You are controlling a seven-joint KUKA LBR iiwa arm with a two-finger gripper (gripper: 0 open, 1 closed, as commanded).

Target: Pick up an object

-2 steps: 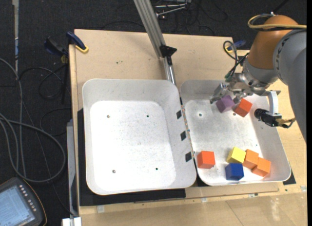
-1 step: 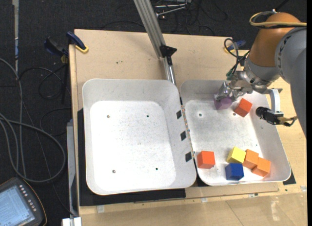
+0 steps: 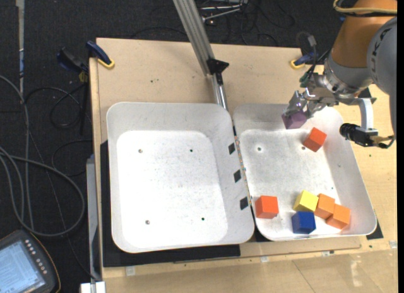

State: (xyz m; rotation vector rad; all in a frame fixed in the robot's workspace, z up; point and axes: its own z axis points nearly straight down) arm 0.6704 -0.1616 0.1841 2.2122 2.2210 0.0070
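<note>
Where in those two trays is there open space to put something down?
The left bin has a bare floor throughout. The right bin is open mid-floor, between the upper orange block and the near row. That row, by the yellow block, is crowded. The hand hangs over the far edge.

A slanted metal pole point(image 3: 192, 23) crosses the wooden table point(image 3: 164, 71). Blue-and-yellow clamps point(image 3: 100, 55) grip its far edge. Black cables point(image 3: 38, 159) lie on the dark floor point(image 3: 50, 7), left

A small purple block point(image 3: 293, 120) is seen at the far edge of the right bin point(image 3: 353, 178), between the gripper point(image 3: 298, 110) fingers.
</note>
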